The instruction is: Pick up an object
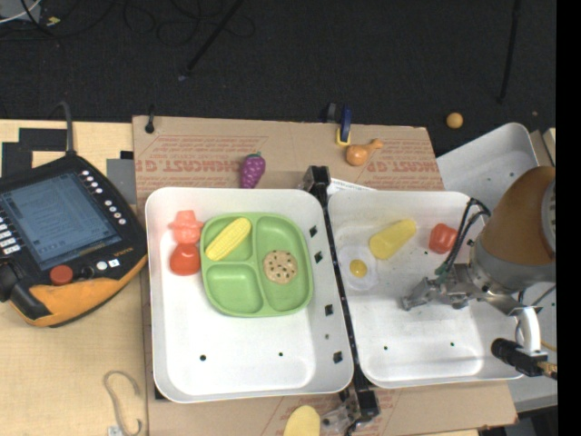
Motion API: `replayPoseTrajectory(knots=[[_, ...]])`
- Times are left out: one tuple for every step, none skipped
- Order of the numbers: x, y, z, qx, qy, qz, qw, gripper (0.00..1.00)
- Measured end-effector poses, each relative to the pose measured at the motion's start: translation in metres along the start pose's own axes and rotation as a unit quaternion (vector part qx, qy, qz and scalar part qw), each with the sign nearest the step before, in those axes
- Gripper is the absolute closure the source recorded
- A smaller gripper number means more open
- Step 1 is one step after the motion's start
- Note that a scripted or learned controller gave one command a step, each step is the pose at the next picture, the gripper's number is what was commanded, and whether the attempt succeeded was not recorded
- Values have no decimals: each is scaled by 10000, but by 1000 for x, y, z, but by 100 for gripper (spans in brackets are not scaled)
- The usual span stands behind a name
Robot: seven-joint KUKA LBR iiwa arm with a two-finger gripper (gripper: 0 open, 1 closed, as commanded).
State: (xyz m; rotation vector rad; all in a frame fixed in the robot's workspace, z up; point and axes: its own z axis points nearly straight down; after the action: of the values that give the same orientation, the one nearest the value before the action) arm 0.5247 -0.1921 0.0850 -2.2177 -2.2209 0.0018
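Grey two-finger gripper (419, 299) low in right shallow white bin (427, 361), finger state indiscernible; yellow plastic block (392, 239) and small red plastic cup (442, 237) lying apart, nearer the far wall.

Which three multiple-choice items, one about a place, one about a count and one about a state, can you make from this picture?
1. Where does the cookie lie?
A. in the green tray
B. in the right bin
C. on the cardboard

2. How many compartments has the green tray?
A. two
B. three
C. five

3. How is the gripper?
A. holding the cookie
B. over the left bin
C. low in the right bin, holding nothing

Answers: 1 A, it sits in the tray's right compartment. 2 B, three hollows show. 3 C, nothing lies between its fingers.
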Motion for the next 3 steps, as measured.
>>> replayPoseTrajectory(knots=[[-2, 0, -13, -13, 2, 22, 10000, 100], [-6, -1, -56, -19, -7, 24, 10000, 100], [-6, -1, -98, -24, -9, 12, 10000, 100]])
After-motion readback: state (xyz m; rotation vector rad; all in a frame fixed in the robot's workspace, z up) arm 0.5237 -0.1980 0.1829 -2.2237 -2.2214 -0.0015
